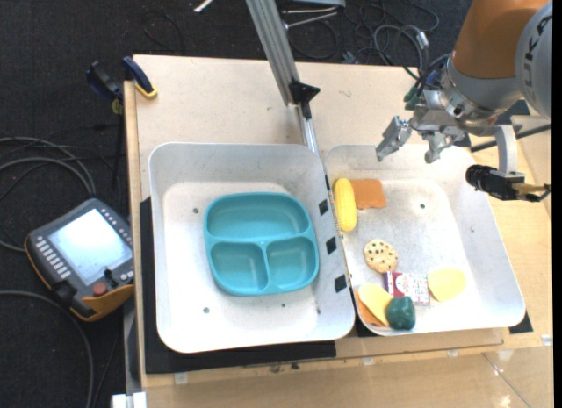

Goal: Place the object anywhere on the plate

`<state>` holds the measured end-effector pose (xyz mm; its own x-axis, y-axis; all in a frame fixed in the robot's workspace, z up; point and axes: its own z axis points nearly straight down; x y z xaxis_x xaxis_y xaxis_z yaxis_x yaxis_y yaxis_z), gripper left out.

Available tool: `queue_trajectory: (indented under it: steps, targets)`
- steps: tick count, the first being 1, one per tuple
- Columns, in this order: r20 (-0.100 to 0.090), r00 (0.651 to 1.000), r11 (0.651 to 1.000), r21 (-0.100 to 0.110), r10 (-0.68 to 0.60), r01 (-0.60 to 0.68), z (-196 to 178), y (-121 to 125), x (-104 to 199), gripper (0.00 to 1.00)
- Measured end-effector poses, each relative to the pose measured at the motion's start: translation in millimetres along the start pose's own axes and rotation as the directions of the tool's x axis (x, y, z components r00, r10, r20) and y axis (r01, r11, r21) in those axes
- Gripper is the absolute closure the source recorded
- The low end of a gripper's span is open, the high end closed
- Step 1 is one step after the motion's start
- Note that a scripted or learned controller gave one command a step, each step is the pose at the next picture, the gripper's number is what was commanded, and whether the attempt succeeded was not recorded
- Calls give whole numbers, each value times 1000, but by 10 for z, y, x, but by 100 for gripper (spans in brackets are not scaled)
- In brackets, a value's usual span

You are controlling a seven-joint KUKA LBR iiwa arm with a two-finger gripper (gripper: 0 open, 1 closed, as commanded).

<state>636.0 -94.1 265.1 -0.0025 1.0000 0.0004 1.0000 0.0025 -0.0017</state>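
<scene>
A teal plate [261, 242] with three compartments lies in the left bin [176, 178]. The right bin [474, 222] holds several toy foods: a yellow banana-like piece [345, 204] beside an orange slab [369, 194] at its back left, a speckled cookie [380, 255] in the middle, and a yellow wedge [447, 284], a small pink-and-white packet [409, 287], an orange-yellow piece [374, 302] and a green piece [401, 312] near the front. My gripper [413, 143] hovers open above the right bin's back edge, with nothing between its fingers.
A slanted metal pole [277, 38] runs from the top down to the seam between the bins. A teach pendant [79, 257] lies on the floor at the left. A blue-yellow clamp [132, 77] sits at the bench's back left corner.
</scene>
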Motion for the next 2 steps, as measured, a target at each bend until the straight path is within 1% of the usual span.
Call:
queue_trajectory:
  steps: [1, 2]
  targets:
    - [0, 1000, 1000, 0, 0, 0, 0, 0, 0, 0]
    - [0, 1000, 1000, 5, 2, -2, 573, -94, 51, 0]
